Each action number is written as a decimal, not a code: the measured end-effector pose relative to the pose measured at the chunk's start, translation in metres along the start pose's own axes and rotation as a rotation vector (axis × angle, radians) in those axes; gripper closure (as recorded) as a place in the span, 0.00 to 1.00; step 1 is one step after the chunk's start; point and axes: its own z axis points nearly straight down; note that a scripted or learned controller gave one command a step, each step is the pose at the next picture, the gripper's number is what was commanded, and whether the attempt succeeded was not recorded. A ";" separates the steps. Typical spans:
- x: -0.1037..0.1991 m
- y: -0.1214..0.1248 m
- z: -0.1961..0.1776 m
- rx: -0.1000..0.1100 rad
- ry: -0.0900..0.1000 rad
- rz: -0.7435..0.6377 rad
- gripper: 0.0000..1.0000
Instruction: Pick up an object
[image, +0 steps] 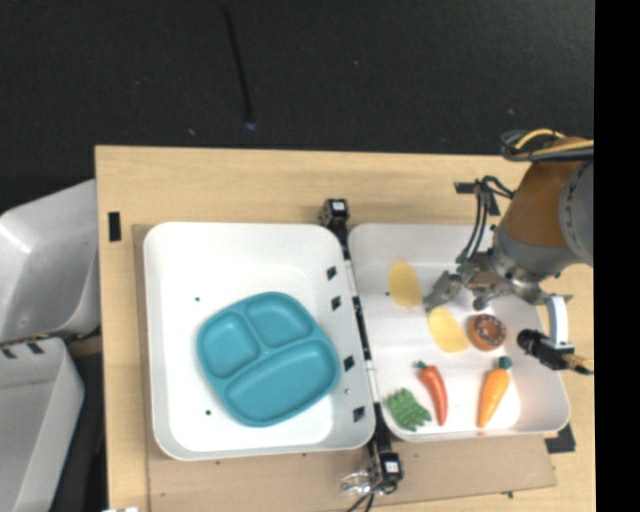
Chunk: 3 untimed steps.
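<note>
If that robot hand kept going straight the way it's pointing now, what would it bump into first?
Probably the pale yellow piece lying in the right bin, just below the hand. The hand points down into that bin, though its height above the toys is hard to judge from this slant.

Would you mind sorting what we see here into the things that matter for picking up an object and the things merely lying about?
For the job:
claw
two yellow pieces
brown round item
red-orange carrot
orange carrot
green leafy piece
right bin

Just lying about:
blue divided plate
left bin
</note>
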 end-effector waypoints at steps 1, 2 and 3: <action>-0.001 0.001 -0.015 -0.005 0.000 0.003 1.00; -0.002 0.002 -0.059 -0.008 -0.001 -0.002 1.00; -0.003 0.003 -0.113 -0.009 -0.001 -0.004 1.00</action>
